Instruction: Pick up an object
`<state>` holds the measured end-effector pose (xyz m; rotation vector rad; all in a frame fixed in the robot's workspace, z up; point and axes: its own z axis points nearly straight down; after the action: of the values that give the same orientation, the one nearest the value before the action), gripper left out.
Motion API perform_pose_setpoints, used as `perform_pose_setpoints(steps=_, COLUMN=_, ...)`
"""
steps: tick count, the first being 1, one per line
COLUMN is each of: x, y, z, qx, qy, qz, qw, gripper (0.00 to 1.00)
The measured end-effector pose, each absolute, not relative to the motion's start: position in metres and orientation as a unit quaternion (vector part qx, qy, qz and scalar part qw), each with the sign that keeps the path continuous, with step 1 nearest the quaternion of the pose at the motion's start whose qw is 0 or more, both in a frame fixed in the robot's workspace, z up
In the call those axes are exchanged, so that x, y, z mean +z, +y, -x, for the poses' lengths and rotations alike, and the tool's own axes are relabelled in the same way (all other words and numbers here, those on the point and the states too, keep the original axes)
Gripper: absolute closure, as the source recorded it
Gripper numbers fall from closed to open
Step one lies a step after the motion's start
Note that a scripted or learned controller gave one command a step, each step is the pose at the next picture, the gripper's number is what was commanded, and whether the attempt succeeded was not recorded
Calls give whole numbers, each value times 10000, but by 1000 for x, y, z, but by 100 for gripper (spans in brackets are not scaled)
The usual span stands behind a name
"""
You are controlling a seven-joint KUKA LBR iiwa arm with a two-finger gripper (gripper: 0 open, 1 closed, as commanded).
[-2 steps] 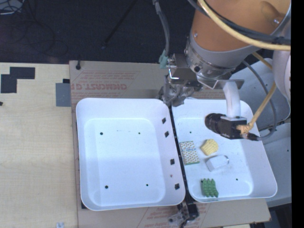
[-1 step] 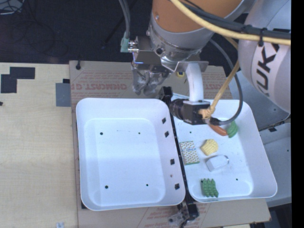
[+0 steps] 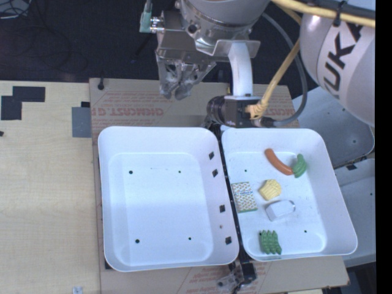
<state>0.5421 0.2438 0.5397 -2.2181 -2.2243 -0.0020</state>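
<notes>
The metal gripper [image 3: 179, 84] hangs high above the back edge of the left bin [image 3: 116, 146]; whether it holds something, I cannot tell. The right bin [image 3: 331, 164] contains an orange sausage [image 3: 278, 162], a yellow ridged piece [image 3: 270, 190], a patterned packet [image 3: 244, 196] and a green knobby toy [image 3: 269, 242].

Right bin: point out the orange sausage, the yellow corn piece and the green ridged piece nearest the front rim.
orange sausage [image 3: 278, 162], camera view, mid-length.
yellow corn piece [image 3: 270, 190], camera view, centre of top.
green ridged piece [image 3: 269, 242], camera view, its middle.
</notes>
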Motion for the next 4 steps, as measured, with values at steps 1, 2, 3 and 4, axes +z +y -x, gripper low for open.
perform_pose_setpoints(steps=1, x=547, y=245, z=-541, qx=39, qy=-7103, qz=7039, qw=17, gripper=100)
perform_pose_setpoints(steps=2, x=556, y=246, z=-541, qx=62, qy=-7124, qz=7017, qw=29, gripper=100)
perform_pose_setpoints(steps=3, x=565, y=247, z=-541, qx=84, qy=-7145, qz=6995, qw=40, gripper=100)
perform_pose_setpoints(steps=4, x=574, y=248, z=-541, qx=105, qy=-7165, qz=6975, qw=50, gripper=100)
